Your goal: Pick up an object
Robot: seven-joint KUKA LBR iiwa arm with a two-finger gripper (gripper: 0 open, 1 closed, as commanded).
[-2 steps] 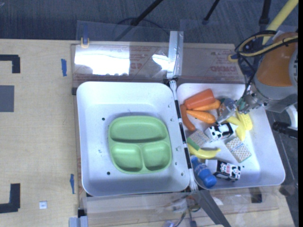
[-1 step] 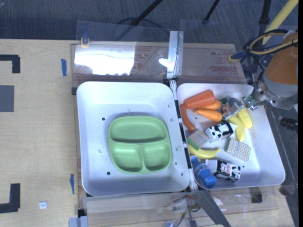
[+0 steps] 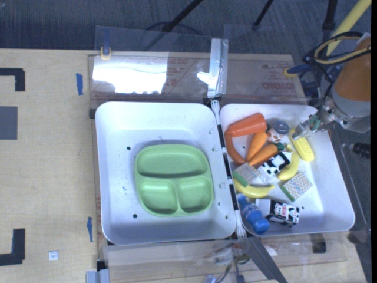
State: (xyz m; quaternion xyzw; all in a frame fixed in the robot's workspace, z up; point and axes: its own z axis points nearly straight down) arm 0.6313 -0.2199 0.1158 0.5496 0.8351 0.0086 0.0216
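The right bin [image 3: 336, 208] holds a pile of toys: an orange carrot [image 3: 263, 147], an orange sausage-like piece [image 3: 246, 125], a yellow banana [image 3: 254, 189], a yellow corn cob [image 3: 303, 148], a blue bottle [image 3: 255, 218] and a black-and-white cow [image 3: 285, 212]. My gripper [image 3: 308, 127] hangs over the bin's far right part, just above the corn cob and right of a small grey round piece [image 3: 279, 126]. I see nothing held in it.
The left bin [image 3: 112, 134] carries a green divided plate [image 3: 174, 178]. Two patterned blocks [image 3: 297, 185] [image 3: 246, 173] lie among the toys. A clear plastic wall [image 3: 153, 69] stands behind the bins. Yellow cables [image 3: 341, 43] loop near the arm.
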